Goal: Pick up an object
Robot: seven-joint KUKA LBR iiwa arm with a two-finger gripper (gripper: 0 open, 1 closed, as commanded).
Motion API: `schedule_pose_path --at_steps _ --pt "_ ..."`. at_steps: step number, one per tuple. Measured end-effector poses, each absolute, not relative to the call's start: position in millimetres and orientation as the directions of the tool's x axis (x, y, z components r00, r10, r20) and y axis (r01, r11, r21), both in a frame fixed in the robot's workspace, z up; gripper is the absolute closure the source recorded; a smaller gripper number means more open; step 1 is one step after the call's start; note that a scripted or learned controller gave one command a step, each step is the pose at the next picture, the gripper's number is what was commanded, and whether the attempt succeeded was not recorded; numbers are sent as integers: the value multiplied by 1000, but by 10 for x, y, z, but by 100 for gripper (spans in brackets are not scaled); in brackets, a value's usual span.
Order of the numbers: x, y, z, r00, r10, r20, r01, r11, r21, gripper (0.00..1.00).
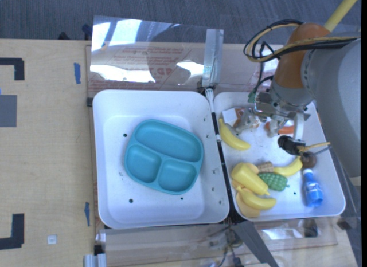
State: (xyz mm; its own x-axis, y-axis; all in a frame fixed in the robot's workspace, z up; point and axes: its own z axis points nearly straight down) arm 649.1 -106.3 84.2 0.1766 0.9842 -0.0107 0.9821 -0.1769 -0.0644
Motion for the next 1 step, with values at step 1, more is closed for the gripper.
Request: schedule_pose_path --at_steps 1 --pt "6510 -982 942 171 985 0 983 -170 -63 100"
